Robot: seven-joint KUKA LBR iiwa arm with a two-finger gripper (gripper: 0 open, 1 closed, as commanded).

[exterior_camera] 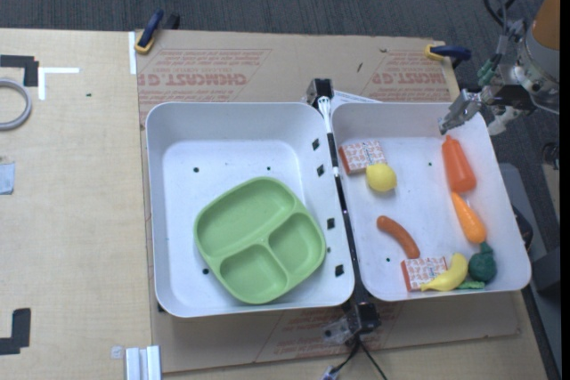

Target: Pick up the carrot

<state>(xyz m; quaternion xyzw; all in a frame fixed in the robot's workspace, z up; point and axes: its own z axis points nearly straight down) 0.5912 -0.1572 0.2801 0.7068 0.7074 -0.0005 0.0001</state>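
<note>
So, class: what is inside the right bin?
Right bin holds two carrots, a lemon, sausage, banana, broccoli and two small boxes; the banana covers part of one.

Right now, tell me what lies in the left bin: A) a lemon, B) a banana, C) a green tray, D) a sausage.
C: the green tray sits in the left bin; the lemon, sausage and banana lie in the right bin.
</note>
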